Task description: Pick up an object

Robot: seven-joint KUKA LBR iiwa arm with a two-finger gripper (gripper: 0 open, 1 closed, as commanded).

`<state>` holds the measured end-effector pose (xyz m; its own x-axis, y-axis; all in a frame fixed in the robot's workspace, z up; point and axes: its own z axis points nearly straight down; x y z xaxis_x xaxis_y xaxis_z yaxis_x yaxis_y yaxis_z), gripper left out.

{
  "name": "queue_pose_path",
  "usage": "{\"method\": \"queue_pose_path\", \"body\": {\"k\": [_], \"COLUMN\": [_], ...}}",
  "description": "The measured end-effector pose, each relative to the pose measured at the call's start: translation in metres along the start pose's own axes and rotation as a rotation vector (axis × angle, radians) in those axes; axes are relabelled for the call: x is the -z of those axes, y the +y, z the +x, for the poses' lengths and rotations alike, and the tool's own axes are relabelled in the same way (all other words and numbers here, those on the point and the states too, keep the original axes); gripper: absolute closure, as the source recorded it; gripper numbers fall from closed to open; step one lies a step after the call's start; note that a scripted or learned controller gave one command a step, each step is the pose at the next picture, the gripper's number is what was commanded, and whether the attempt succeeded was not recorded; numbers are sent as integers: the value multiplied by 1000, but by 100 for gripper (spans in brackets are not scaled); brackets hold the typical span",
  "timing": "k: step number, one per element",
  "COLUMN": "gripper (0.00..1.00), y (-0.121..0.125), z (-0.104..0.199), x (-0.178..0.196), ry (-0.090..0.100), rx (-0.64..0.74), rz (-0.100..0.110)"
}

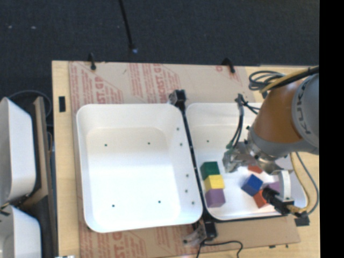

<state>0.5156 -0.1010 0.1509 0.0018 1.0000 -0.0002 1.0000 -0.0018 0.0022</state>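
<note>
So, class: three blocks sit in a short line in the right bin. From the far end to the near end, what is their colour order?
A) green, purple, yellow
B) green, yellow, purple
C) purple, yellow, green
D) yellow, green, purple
B: the green block lies farthest, the yellow block in the middle, the purple block nearest, all in the right bin.

I work in a robotics lab: my surface [64, 144] is covered with printed cardboard [134, 82] and carries two white bins [134, 165] clamped side by side, with loose cables [263, 79] around and dark carpet [188, 20] beyond.
</note>
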Motion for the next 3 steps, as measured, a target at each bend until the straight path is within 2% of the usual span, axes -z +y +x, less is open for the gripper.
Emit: {"method": "queue_pose_path", "body": {"k": [2, 3], "gripper": [100, 100], "y": [-3, 10], "z": [-5, 45], "x": [97, 106], "ry": [-1, 1], "rx": [2, 6], "rz": [-4, 1]}}
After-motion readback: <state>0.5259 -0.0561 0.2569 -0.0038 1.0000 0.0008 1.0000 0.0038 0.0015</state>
